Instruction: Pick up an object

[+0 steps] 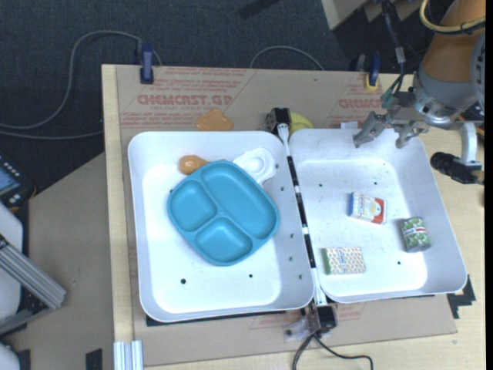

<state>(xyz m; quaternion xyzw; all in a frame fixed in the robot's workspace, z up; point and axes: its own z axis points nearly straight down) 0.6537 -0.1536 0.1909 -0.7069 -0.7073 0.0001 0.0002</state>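
patterned green packet, flat, squarish

Brown protective paper sheet under two white bins: red print "CHEMCAST GP" readable just behind left white bin, with smaller unreadable line above it. Same print repeats behind right bin, partly cut off: "CHEMC…". Small packages' labels in right bin too blurred to read.
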